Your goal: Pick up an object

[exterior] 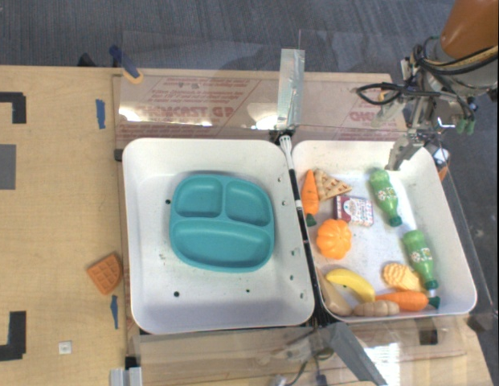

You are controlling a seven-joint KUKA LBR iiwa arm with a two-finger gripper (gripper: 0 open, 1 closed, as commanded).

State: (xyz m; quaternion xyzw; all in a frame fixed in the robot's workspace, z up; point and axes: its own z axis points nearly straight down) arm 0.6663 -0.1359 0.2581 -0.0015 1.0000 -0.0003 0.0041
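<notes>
Far to my left, out on the wooden bench (48,240), a small waffle-like toy (104,273) lies alone, well apart from everything I can use. Next comes the left bin (145,296), which carries a teal divided plate (222,222) lying flat near its middle. Across the divider, the right bin (454,240) holds all my candidates: a carrot (310,193) along the left wall, a pizza slice (333,186) just beside it, an orange pumpkin-like toy (333,238) below them, a small pink-and-white carton (355,211), a banana (350,283) near the front with a second carrot (403,301) at the front wall, a yellowish biscuit-like piece (402,276), and two green bottles, one (384,195) near the back and one (419,257) toward the right wall. My gripper (410,147) hangs over the back right corner of that bin, holding nothing; I cannot tell how its fingers stand. The upper green bottle is nearest to me and has bare bin floor on both long sides, so I judge it the best pick. To do it well I should centre over its body, turn my jaws across its narrow width, and descend straight, keeping off the carton on its left. A round bottle may roll if I touch one side first.
</notes>
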